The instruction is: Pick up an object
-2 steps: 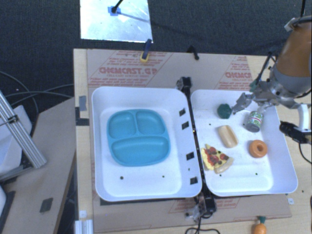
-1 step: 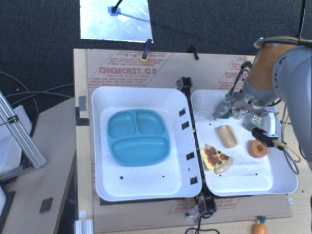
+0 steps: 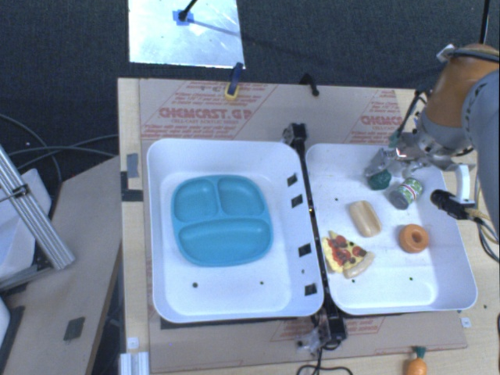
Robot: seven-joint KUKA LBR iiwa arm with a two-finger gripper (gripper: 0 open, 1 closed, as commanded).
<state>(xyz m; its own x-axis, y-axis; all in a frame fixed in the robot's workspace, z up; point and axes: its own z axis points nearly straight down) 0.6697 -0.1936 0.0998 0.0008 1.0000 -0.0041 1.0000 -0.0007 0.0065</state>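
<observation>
Bins first: two shallow white ones sit side by side on the bench, and the right bin (image 3: 449, 287) is where everything is happening. Taking the donut (image 3: 413, 238) as my marker, a tan bread roll (image 3: 364, 218) lies just to its left, and a pizza slice (image 3: 346, 254) lies further left and a little nearer me, close to the bin's inner wall. Up and slightly left of the donut a small can (image 3: 405, 193) with a green label lies tipped on its side, and left of that can sits a dark teal object (image 3: 380, 180), too small for me to name. The arm (image 3: 461, 92) comes in well above the donut, and its gripper (image 3: 389, 161) hangs right over the teal object; whether it touches it, or whether the claw is released or clenched, I cannot tell from here. Far left of the donut, in the left bin (image 3: 234, 307), rests a blue divided plate (image 3: 222, 219).
</observation>
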